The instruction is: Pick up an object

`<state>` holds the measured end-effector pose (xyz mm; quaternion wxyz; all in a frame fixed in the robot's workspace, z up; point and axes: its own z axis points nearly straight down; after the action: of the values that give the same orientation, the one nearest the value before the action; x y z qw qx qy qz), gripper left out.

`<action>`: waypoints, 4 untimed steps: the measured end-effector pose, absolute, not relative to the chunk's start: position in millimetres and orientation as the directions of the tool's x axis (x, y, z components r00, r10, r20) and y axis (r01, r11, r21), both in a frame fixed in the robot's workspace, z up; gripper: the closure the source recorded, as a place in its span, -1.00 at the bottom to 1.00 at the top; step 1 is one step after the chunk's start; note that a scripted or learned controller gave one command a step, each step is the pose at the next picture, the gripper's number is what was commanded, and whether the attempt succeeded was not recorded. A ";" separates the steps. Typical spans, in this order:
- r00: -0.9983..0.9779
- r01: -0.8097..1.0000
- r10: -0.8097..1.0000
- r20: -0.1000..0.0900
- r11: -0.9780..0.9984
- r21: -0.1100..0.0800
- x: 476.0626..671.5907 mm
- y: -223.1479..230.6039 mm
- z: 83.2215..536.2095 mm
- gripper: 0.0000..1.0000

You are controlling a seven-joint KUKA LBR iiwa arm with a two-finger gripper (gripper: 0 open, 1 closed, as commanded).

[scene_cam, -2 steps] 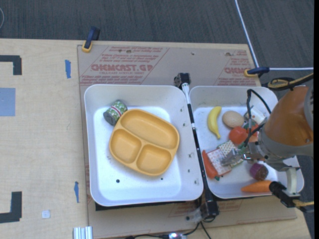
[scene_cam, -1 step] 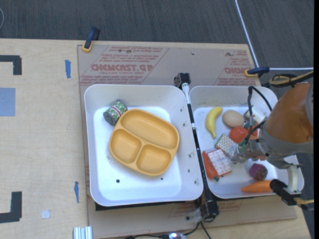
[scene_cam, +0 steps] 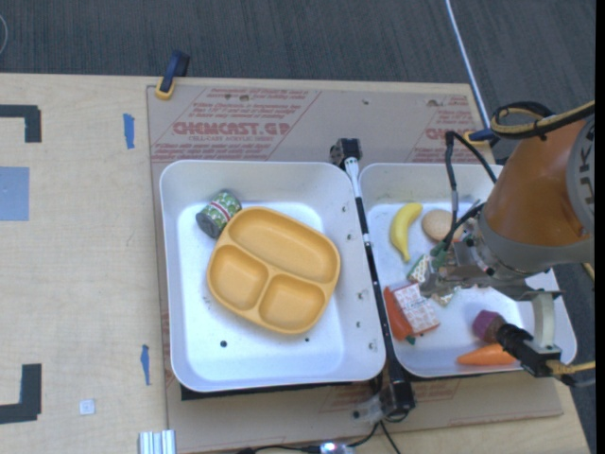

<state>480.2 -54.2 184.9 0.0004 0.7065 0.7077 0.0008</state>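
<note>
Nearest, a carrot (scene_cam: pixel 489 355) and a purple piece (scene_cam: pixel 488 324) are lying in the right bin (scene_cam: pixel 563 334), beside a carton (scene_cam: pixel 416 309). Just above it the gripper (scene_cam: pixel 440 278) is being held low; its opening cannot be told. Descent should be centred on one item. Farther, a banana (scene_cam: pixel 405 228) is resting

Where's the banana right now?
The banana lies in the right-hand bin, toward its upper left corner in the camera view, just left of a round beige object and up-left of the gripper.
</note>
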 end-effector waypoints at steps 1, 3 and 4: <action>-0.001 1.000 1.000 0.000 0.001 0.001 480.0 -54.7 184.8 -1.00; -0.001 1.000 1.000 0.001 0.001 0.009 490.4 -88.6 106.4 1.00; -0.001 1.000 1.000 0.001 0.001 0.009 490.2 -88.6 106.3 -1.00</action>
<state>490.2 -88.6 106.3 0.0025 0.7069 0.7073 0.0035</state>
